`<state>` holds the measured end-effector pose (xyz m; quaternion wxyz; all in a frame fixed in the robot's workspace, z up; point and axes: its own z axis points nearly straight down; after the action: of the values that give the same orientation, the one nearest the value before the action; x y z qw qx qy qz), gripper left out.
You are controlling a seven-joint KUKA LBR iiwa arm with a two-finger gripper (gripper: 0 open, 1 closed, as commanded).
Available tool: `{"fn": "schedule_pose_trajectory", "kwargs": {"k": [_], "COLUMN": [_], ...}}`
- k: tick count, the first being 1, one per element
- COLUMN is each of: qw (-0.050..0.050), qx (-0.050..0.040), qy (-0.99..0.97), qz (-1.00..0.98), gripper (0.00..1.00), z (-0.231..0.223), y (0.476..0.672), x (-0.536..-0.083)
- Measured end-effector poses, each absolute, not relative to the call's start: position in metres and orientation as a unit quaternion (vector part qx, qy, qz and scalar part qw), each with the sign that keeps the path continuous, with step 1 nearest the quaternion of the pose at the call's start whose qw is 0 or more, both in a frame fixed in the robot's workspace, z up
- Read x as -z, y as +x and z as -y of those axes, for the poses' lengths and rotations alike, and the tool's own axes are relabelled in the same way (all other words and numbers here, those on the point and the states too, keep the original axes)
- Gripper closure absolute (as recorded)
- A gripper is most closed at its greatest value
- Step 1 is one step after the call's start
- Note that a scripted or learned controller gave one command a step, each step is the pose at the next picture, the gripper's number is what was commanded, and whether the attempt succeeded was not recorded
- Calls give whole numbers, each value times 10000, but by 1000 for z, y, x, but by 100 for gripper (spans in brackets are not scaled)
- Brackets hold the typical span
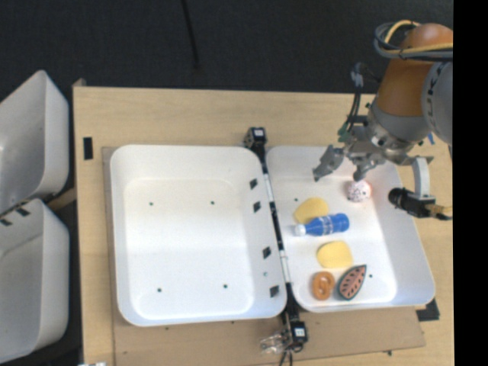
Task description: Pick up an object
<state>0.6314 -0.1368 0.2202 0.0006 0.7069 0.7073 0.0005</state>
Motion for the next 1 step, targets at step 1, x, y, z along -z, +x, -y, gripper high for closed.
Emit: {"fn": "schedule_pose_trajectory", "kwargs": {"k": [1], "qw": [-6], "qx": [15], "qy": [7056], "qz": [-7086], "gripper": [0], "z": [132], "y": [664], "x": [-112]}}
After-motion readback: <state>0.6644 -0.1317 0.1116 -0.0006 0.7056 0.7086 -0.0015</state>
